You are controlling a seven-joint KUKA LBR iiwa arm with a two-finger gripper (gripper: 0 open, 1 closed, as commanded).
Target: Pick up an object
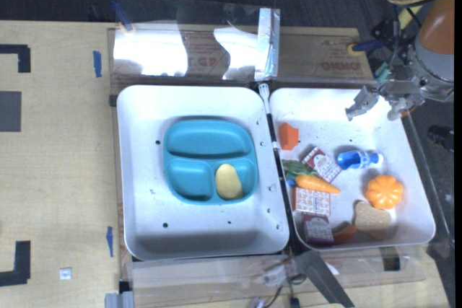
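My gripper (378, 109) hangs over the far right part of the right bin (417, 177). Its fingers (358, 108) are spread open and nothing lies between them. Below it in the bin lie a blue bottle (356, 159), an orange pumpkin (384, 191), a carrot (315, 183), a small orange block (289, 135), a slice of bread (372, 218) and a red-and-white carton (322, 164). The bottle is the nearest, a little toward the front of the gripper.
The left bin (137, 177) holds a blue divided tray (209, 155) with a yellow oval item (229, 181) in one compartment. A second carton (312, 203) and a dark item (317, 230) lie at the right bin's front. A clear panel (216, 43) stands behind the bins.
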